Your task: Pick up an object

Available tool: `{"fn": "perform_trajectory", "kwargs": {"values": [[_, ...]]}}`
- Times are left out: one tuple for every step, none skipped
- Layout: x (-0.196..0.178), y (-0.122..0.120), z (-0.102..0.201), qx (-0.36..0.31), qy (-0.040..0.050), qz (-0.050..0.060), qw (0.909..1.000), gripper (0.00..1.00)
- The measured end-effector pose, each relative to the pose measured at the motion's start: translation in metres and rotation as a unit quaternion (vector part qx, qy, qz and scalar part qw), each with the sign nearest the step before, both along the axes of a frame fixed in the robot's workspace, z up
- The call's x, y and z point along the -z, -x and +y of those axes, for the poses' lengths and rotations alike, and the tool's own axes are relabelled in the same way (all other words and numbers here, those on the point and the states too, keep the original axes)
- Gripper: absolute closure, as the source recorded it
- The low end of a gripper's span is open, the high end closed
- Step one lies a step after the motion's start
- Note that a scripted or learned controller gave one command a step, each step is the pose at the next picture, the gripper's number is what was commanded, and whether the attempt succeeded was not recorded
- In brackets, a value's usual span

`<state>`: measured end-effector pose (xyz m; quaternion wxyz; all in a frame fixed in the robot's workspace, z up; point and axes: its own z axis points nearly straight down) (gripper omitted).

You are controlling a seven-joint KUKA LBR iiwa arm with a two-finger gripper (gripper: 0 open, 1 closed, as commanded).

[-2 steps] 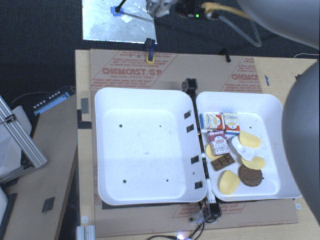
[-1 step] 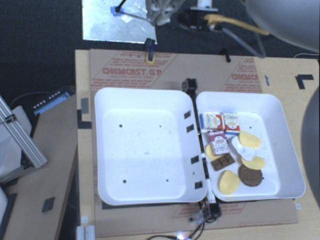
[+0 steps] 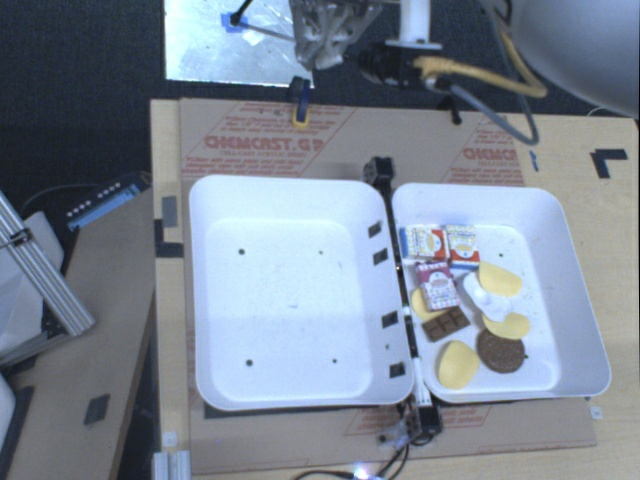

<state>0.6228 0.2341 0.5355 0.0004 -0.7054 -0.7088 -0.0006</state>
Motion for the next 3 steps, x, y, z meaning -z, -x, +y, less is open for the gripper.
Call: {"fn": "perform_trajectory", "kwargs": {"values": [[0.000,0.026,0.000,0.000,0.0001,0.000,1.0000,1.00],[0.001,-0.047,-0.013,0.003,0.0007,-0.003,1.0000,1.00],[0.000,-0.025,0.000,0.001,0.0005,0.000,1.0000,1.00]]}}
